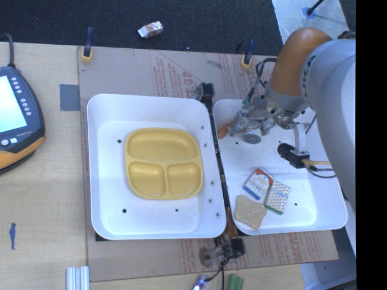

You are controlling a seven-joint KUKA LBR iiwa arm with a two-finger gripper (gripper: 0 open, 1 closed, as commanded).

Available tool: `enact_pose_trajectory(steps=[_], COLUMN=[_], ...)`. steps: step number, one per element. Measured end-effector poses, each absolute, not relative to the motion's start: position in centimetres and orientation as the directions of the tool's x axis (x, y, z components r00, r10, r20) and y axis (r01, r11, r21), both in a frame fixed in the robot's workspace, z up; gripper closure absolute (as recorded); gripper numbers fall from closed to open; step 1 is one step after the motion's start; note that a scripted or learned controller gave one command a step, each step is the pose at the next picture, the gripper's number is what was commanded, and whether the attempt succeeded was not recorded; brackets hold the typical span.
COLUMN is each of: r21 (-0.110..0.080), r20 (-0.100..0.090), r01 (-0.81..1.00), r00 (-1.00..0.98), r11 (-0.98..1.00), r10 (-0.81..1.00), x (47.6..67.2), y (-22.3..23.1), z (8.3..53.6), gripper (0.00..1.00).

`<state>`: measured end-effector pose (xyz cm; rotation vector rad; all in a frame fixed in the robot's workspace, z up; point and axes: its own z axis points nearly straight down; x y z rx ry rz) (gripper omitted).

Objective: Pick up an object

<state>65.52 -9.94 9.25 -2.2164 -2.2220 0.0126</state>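
Far left you've got the teach pendant on the bench, well apart from the bins. Left bin holds a yellow divided tray, sitting flat near the middle, three compartments, nothing in them. Right bin has the pickable stuff near its front edge: a tan toast-shaped piece against the front left corner, a small blue and orange packet just behind it, and a green and white packet touching that packet's right side. Something orange pokes out at the bin's back left, partly hidden. Gripper is low over the back left of the right bin, apart from the packets. Can't tell its opening from this angle; nothing visibly in its grasp.
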Motion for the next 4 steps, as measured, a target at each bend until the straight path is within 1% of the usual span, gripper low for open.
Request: enact_pose_trajectory(steps=[2, 3, 4], r21=[-0.009, -0.005, -0.005], r20=[-0.005, 0.000, 0.001], r01=[1.000, 1.000, 1.000], r00=[-0.002, -0.001, -0.004], r11=[0.002, 0.001, 0.004], r10=[1.000, 1.000, 1.000], x=[65.5, 65.6, 65.6], y=[-9.8, -10.4, -10.4], z=[9.3, 9.2, 10.3], gripper=[0.00, 0.00, 1.00])
